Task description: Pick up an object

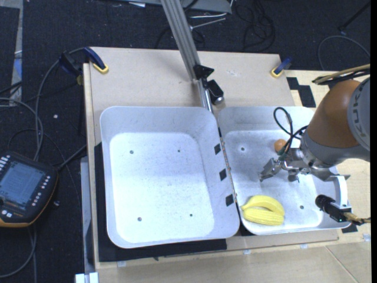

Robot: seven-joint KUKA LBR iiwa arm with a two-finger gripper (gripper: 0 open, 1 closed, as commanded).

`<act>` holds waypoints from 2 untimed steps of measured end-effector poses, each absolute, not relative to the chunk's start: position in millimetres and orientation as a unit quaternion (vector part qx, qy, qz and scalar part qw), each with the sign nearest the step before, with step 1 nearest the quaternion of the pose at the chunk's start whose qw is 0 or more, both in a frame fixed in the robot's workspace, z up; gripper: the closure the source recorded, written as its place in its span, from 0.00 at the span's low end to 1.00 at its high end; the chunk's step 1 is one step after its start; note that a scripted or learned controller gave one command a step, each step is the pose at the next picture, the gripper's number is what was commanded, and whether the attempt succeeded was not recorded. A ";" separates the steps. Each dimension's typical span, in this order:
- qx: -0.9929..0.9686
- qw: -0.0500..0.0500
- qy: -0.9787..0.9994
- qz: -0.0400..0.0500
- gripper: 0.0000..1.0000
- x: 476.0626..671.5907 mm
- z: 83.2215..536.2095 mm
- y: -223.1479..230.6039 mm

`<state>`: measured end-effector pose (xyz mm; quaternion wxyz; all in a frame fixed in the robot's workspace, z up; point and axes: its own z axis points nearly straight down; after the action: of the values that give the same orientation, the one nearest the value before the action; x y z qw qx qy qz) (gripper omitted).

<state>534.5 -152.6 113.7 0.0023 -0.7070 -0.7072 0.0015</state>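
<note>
From my remote station I see the arm reaching into the right-hand white bin, its gripper hanging low over the bin's middle with metal fingers that look slightly parted and nothing between them. A yellow banana-like object lies against the bin's near rim, below and a little left of the gripper, clearly apart from it, its long axis running roughly left to right across the view. A small orange object sits just above the gripper toward the far side, partly hidden by the wrist, so I judge the banana the easier target.
</note>
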 end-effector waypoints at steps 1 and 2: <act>-0.707 0.001 -0.707 0.000 0.00 534.2 94.5 -152.3; -0.707 0.000 -0.707 0.000 1.00 534.9 105.9 -152.6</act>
<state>534.9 -152.6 105.9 -0.0005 -0.7071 -0.7071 -0.0003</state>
